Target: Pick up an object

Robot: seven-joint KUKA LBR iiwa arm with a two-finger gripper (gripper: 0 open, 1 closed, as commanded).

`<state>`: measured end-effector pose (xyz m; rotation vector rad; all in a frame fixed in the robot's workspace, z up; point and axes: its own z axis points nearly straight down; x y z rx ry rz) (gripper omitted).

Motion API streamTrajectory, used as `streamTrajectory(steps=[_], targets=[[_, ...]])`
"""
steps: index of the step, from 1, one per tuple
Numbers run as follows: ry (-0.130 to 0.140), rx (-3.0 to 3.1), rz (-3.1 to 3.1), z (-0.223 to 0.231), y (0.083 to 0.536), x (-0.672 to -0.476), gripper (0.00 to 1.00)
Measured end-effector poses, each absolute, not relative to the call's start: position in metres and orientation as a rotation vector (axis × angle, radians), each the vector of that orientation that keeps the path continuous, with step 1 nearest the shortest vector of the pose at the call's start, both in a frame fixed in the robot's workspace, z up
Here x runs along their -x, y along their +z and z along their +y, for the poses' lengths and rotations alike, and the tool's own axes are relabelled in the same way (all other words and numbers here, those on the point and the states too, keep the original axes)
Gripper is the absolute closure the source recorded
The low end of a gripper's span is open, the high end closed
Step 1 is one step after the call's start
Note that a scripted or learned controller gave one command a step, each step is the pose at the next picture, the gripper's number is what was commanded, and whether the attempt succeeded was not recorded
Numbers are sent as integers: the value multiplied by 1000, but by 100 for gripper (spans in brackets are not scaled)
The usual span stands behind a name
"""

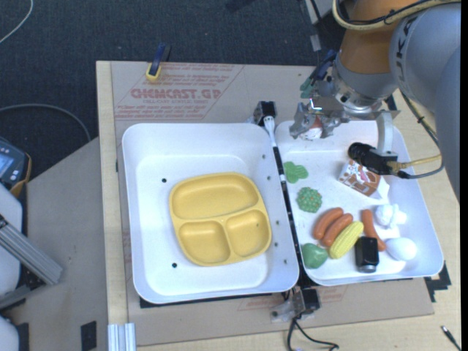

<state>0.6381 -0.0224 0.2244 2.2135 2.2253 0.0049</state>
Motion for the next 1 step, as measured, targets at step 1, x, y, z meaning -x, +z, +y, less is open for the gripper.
streamTrajectory(steps=[1], targets=[[6, -2214, 2223, 16, 232, -667, 100]])
